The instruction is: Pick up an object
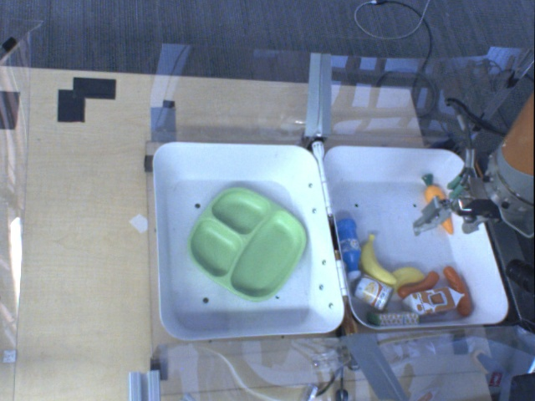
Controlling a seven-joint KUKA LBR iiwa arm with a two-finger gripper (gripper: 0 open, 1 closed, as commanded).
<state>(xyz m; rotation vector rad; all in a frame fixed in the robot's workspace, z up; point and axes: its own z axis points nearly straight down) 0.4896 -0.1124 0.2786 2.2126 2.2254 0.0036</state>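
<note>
Green and 3-sectioned, a divided plate (248, 242) lies alone in the left bin (167, 249) on the wooden worktop (84, 224). In the right bin (376, 182), the candidates crowd the near edge: a blue-capped bottle (347, 242), a banana (380, 267), a small can (373, 292), 2 sausages (418, 284) and a carton (435, 302). Farther right, a toy carrot (433, 195) lies near the right wall, just beside the gripper (433, 215), whose fingers hang slightly apart with nothing between them. Closing here risks pinching only the carrot's edge, so it could slip out or skid against the bin wall. A descent too close to that wall could also strike it.
</note>
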